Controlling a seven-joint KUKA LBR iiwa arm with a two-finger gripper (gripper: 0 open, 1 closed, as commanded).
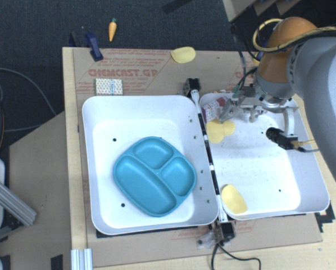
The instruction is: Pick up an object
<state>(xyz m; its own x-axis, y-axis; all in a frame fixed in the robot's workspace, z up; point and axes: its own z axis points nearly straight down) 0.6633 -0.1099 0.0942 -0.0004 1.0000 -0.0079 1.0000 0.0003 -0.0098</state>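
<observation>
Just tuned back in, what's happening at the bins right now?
The arm's end effector is low over the far left corner of the right bin, beside a small pink-and-white packet and a pale yellow piece. Nothing visibly sits between its fingers. Another yellow piece lies in that bin's near left corner. The left bin holds a blue divided plate.

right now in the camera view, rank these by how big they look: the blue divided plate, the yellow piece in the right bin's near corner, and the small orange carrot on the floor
1. blue divided plate, by far the largest
2. yellow piece in the right bin's near corner
3. orange carrot, the smallest; it lies farther from the camera, which may shrink it somewhat
</observation>
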